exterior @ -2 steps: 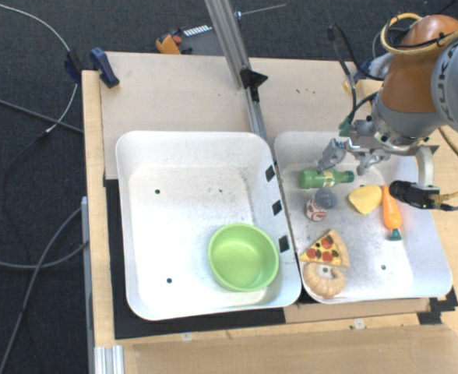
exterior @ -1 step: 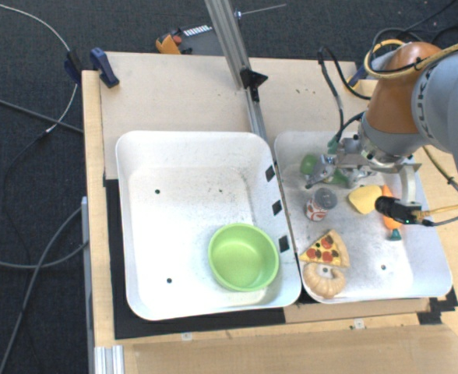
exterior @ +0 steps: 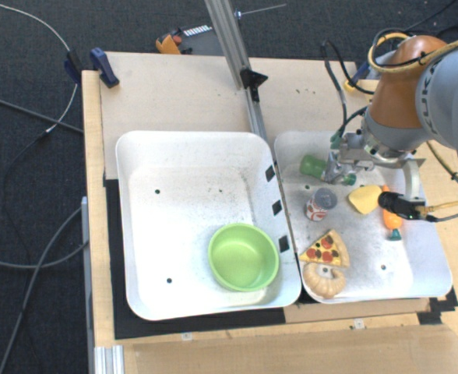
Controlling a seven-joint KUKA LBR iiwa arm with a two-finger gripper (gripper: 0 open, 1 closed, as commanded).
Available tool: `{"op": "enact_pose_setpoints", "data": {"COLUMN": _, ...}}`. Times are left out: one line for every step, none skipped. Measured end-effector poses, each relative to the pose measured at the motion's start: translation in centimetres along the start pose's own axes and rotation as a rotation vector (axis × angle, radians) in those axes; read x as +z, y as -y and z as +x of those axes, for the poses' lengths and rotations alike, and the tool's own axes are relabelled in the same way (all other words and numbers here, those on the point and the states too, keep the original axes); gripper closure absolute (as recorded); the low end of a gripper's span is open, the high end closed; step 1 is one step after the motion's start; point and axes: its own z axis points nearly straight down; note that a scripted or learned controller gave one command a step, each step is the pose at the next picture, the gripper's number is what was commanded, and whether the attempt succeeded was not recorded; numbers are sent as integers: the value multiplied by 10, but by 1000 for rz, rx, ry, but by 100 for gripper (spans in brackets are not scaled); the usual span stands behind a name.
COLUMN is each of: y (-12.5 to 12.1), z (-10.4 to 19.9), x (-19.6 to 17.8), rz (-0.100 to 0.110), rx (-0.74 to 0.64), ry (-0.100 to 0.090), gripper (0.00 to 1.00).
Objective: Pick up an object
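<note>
**Hovering over the right bin, grip unclear**

We're looking down on two white bins side by side on the bench. The arm (exterior: 416,84) is reaching in from the right, orange band showing above the wrist, w/ the gripper (exterior: 339,171) sitting low over the upper part of the right bin (exterior: 424,263). We're not able to tell whether it's gripping anything; that area is too small and cluttered to read.

We're seeing these objs lying in the right bin:
- green cylinder (exterior: 313,165), just beside the gripper on its left
- small can (exterior: 319,204), below the gripper, apart from it
- yellow piece (exterior: 364,199), right of the can
- orange item (exterior: 392,219), near the yellow piece, partly hidden by a black cable part
- pizza slice (exterior: 325,249), lower down
- donut (exterior: 324,280), touching the pizza slice's lower edge, by the bin's front rim

We're noting a green bowl (exterior: 243,256) sitting upright in the left bin (exterior: 174,170), front right corner.
</note>
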Motion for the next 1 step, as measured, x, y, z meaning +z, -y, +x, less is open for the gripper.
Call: {"op": "enact_pose_setpoints", "data": {"y": -3, "z": -4, "x": -62, "rz": -5, "rx": 0, "ry": 1, "gripper": 100}}
